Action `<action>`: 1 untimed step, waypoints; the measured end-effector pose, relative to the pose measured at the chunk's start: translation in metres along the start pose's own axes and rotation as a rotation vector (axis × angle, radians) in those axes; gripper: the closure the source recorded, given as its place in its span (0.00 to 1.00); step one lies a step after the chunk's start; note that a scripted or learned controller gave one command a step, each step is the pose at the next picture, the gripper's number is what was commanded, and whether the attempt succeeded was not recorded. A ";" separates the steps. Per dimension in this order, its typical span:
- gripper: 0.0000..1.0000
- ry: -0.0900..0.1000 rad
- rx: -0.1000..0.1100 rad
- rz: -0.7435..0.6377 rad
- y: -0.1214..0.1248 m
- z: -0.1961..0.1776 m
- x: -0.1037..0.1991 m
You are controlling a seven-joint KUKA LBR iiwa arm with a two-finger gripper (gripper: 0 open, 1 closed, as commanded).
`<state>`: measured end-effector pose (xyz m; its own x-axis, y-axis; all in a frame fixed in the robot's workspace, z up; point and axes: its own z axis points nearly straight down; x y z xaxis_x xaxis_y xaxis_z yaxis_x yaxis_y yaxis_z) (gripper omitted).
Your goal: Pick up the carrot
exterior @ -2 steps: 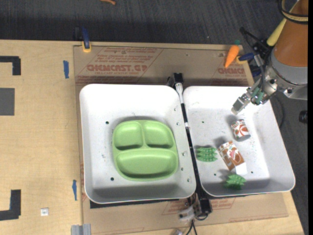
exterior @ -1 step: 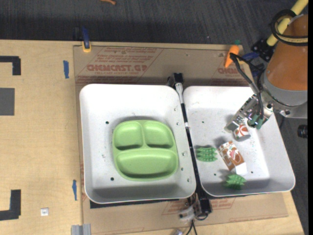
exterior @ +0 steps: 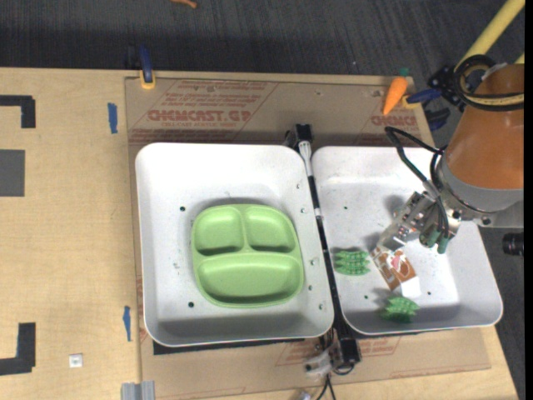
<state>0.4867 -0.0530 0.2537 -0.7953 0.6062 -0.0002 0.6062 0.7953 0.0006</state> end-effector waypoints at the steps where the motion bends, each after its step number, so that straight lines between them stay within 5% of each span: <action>1: 1.00 0.000 0.000 -0.383 0.038 0.022 0.037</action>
<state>0.4800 -0.0006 0.2318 -0.9641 0.2654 -0.0004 0.2654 0.9641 0.0009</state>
